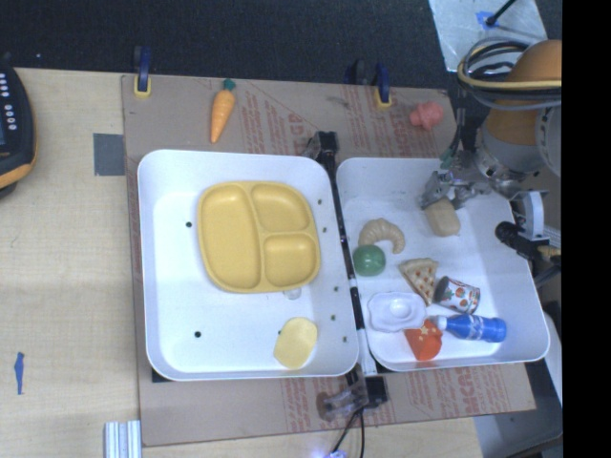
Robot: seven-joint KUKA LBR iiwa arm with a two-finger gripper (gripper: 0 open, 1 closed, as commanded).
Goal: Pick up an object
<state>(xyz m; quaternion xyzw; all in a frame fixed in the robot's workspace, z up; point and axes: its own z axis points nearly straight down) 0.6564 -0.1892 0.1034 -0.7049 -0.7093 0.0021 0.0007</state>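
My gripper [449,195] hangs over the back of the right bin [535,346], with its fingers spread open and nothing between them. A tan rounded piece [442,219] lies just in front of and below the fingertips. Further forward in the same bin are a croissant [382,232], a green ball [368,260], a pizza slice [420,277], a red can [456,296], a blue bottle [474,328], a white fried egg [395,311] and a red-orange piece [425,343].
The left bin [167,284] holds a yellow divided plate [258,235] and a pale yellow piece [296,342]. A toy carrot [221,111] and a pink object [427,114] lie on the cardboard behind the bins. A black device [14,122] sits at the far left.
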